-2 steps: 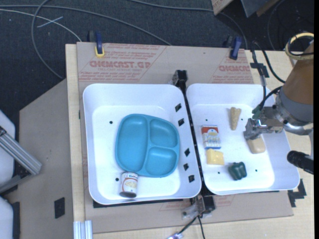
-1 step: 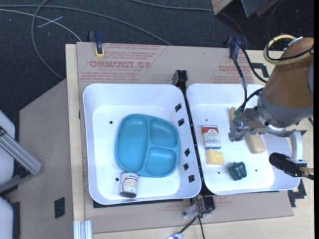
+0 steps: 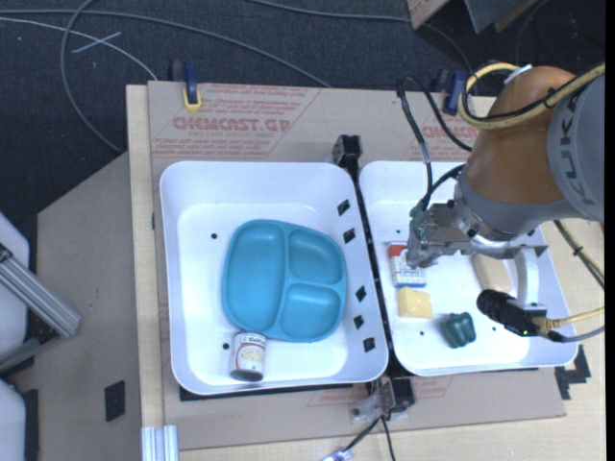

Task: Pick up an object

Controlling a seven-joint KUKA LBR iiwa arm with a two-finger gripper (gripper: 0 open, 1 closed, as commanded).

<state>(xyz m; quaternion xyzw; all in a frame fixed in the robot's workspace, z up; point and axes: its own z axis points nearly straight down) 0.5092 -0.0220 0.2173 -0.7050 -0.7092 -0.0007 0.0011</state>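
Nearest the camera, the left bin (image 3: 178, 257) holds a small can (image 3: 249, 355) beside a blue divided plate (image 3: 284, 279), while the right bin (image 3: 500, 358) holds a green pepper (image 3: 458, 329), yellow block (image 3: 415, 303) and small box (image 3: 407, 275) under the gripper (image 3: 423, 248).

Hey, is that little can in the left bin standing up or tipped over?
Tipped over. The can lies on its side below the blue plate, label sideways.
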